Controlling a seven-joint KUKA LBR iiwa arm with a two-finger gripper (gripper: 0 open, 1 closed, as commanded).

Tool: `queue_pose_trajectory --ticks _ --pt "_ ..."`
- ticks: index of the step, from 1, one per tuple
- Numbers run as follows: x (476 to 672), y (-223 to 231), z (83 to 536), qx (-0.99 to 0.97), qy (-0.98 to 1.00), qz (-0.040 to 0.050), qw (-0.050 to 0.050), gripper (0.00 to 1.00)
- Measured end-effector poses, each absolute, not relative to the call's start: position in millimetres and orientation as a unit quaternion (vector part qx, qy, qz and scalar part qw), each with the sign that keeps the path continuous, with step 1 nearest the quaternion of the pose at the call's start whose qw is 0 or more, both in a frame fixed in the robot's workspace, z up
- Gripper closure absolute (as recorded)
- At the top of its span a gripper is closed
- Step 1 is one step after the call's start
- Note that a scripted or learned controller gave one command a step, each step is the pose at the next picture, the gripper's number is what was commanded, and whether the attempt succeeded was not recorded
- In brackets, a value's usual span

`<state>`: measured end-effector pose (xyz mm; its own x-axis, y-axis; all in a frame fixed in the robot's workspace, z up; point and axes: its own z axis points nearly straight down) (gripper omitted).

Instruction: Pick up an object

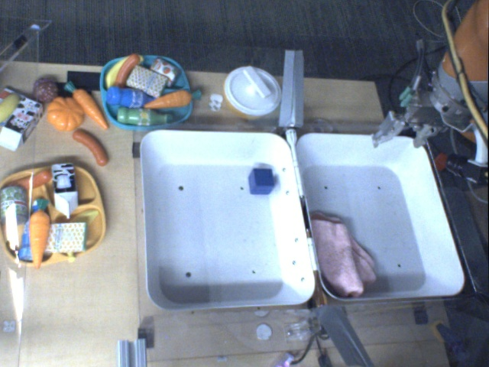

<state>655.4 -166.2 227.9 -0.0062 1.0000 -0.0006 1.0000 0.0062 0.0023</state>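
While the arm [466, 37] hangs at the upper right, its end effector [403, 125] sits over the right bin's [428, 205] far rim with fingers spread, pinching nothing. A blue cube [262, 180] lies in the left bin [191, 243], near its far right part. A pink cloth [341, 254] rests in the right bin's near left corner.

Block [262, 180] in left bin [164, 228], cloth [341, 254] in right bin [428, 228]
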Motion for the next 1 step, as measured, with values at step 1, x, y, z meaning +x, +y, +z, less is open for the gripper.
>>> queue_pose_trajectory --ticks 1 --pt "568.6 -116.8 111.4 0.697 0.717 0.0002 0.000 0.00"
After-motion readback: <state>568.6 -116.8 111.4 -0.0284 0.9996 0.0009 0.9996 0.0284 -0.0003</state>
